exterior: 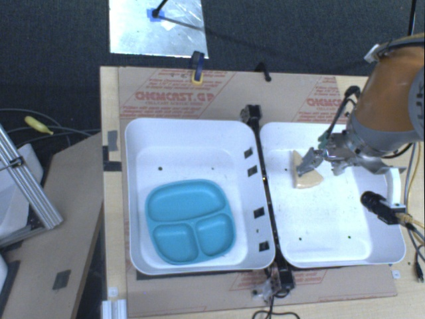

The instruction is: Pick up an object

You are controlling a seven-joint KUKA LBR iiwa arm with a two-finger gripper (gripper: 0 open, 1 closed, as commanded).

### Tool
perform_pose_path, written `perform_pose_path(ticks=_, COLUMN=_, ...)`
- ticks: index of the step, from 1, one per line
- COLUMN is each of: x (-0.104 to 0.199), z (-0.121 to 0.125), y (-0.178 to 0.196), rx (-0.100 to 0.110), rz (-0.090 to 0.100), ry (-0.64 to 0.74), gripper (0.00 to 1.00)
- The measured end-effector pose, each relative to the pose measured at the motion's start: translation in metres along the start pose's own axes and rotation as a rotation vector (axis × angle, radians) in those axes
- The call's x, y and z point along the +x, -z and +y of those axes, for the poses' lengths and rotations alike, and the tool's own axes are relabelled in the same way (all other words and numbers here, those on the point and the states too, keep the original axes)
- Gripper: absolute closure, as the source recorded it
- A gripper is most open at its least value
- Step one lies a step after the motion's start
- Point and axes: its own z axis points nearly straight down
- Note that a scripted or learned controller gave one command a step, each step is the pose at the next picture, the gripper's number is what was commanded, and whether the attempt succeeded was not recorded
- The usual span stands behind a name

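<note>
A pale beige, flat piece [307,179] lies in the right bin [332,244], near its upper left part. My gripper [309,163] hangs right over it, low in the bin, and covers the piece's middle. The piece shows on the left of the gripper and below it. Whether the gripper touches or grips the piece cannot be told from this angle. The grey arm with its orange band [393,88] reaches in from the right.
A blue divided plate [191,219] lies in the left bin [172,145], toward its front. The two bins meet at a ridge with black clips [260,178]. Both stand on a brown board [179,95].
</note>
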Motion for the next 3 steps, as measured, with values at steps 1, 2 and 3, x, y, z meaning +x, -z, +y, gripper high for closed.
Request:
perform_pose_path(ticks=1, x=-0.049, z=0.017, y=-0.139, rx=0.0, rz=-0.004, ry=-0.005, gripper=0.0)
perform_pose_path(ticks=2, x=-0.048, z=0.09, y=-0.132, rx=-0.008, rz=-0.002, ry=0.004, gripper=0.0)
perform_pose_path(ticks=3, x=-0.011, z=0.042, y=-0.134, rx=0.004, rz=0.002, ry=0.002, gripper=0.0)
